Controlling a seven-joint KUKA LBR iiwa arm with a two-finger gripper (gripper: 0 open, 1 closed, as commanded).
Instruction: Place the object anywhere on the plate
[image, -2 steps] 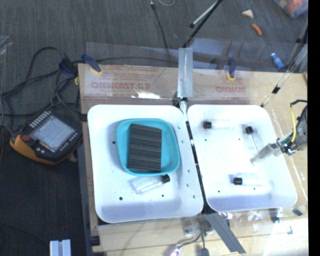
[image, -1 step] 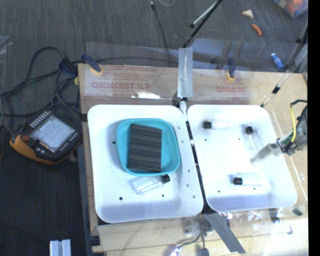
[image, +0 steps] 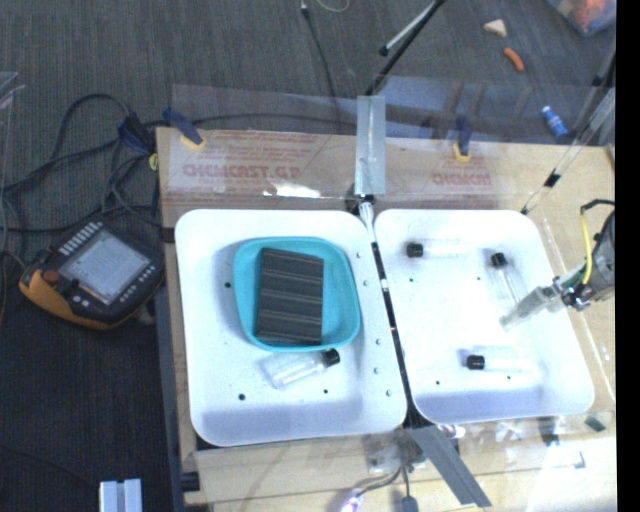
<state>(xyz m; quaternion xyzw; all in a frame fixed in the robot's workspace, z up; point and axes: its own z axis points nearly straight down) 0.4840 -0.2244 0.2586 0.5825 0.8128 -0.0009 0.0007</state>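
A blue plate (image: 345, 300) sits in the left bin (image: 200, 330). A dark ridged rectangular block (image: 290, 295) lies flat on the middle of the plate. Just off the plate's front edge, a clear vial with a black cap (image: 300, 368) lies on the bin floor, touching or nearly touching the plate's rim. In the right bin (image: 560, 385) lie three more clear vials with black caps: one at the back left (image: 425, 249), one at the back right (image: 503, 275) and one near the front (image: 492, 361).
At the right bin's right rim a clear tube-like piece (image: 530, 306) slants inward from a dark fitting with a yellow cable (image: 588, 270). A handheld control pendant (image: 95, 275) and cables lie on the floor left of the bench. A metal divider (image: 370, 150) stands behind the bins.
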